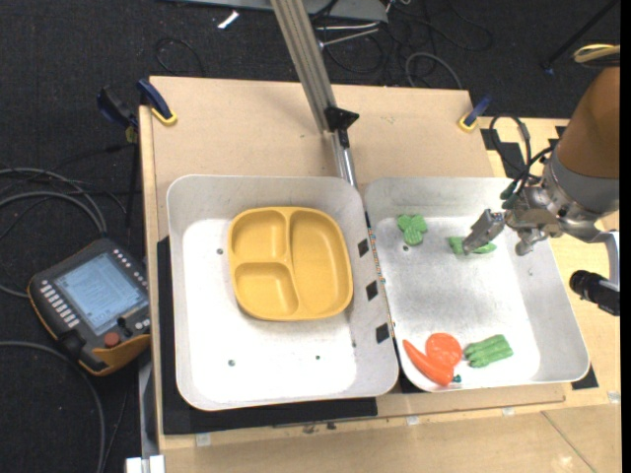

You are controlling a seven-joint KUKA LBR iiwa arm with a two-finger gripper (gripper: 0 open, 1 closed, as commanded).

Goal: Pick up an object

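We are hovering our pincer [501, 233] with fingers spread over the right bin [552, 308], just beside a small green toy piece [471, 247] lying near that bin's far edge, not gripped.

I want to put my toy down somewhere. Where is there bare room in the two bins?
Left bin: bare floor below the yellow divided plate. Right bin: bare in the middle, between the green pieces above and the orange toy below. It is crowded at the top right, where the end effector is.
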